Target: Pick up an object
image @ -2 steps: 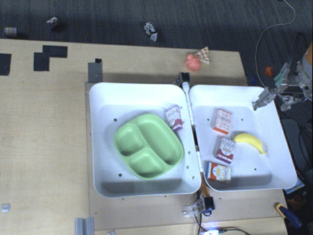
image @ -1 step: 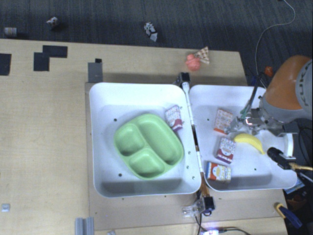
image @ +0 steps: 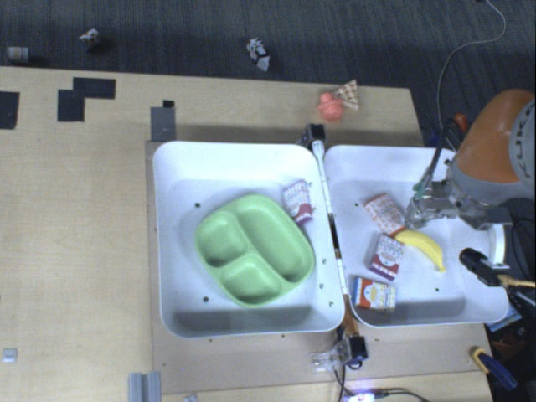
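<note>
Reaching in from the right: grey arm with orange band (image: 494, 136), two-finger gripper (image: 416, 213) low in the right shallow white bin (image: 435, 308), tips at the left end of the yellow banana (image: 425, 247) and just right of the far red-and-white packet (image: 383, 213); cannot tell whether spread or pressed together, the tips being too small and dark to read; nothing plainly seen between them.

In the right bin, counted: one banana, lying slantwise, near the middle; three small cartons or packets — the far red-and-white one just left of the gripper; a second red-and-white packet (image: 386, 257) nearer, just left of the banana; a yellow-and-red box (image: 373, 293) at the near left corner, well apart from the gripper.

In the left shallow white bin (image: 180, 224), counted: one pale green plastic plate with three compartments (image: 254, 249), lying flat in the middle, tilted in plan; one small red-and-white packet (image: 298, 201) at the plate's far right edge, touching or overlapping its rim, close to the wall between the bins.

On the wooden bench beyond the bins: one pinkish-red ball (image: 330, 106) with a pale crumpled scrap (image: 348, 95) just beside it; well apart from both bins.
</note>
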`<state>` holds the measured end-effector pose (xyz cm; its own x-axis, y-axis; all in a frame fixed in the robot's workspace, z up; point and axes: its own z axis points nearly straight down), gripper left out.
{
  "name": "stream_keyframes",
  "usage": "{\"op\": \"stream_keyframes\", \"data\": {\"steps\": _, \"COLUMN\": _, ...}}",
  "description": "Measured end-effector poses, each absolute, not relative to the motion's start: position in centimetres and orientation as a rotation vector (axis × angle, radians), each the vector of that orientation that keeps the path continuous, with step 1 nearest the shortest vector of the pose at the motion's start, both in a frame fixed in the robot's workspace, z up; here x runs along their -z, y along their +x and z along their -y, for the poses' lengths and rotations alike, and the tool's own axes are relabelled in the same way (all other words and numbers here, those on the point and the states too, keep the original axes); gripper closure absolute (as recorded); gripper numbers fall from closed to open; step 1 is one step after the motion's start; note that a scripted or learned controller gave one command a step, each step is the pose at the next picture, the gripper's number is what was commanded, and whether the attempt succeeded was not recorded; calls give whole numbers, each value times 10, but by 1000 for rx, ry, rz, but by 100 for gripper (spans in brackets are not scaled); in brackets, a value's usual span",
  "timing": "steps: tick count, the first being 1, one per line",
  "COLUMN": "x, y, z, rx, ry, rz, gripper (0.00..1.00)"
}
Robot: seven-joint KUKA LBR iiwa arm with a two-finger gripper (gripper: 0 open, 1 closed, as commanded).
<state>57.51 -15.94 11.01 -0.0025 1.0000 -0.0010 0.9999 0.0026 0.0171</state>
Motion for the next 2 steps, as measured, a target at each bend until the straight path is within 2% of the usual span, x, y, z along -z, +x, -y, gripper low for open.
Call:
{"op": "stream_keyframes", "data": {"steps": 1, "x": -110, "y": 575, "z": 159, "rx": -17, "ry": 2210, "rz": -2216, "gripper": 0}}
{"op": "stream_keyframes", "data": {"steps": 2, "x": -87, "y": 516, "z": 124, "rx": -8, "ry": 2215, "rz": -2216, "gripper": 0}}
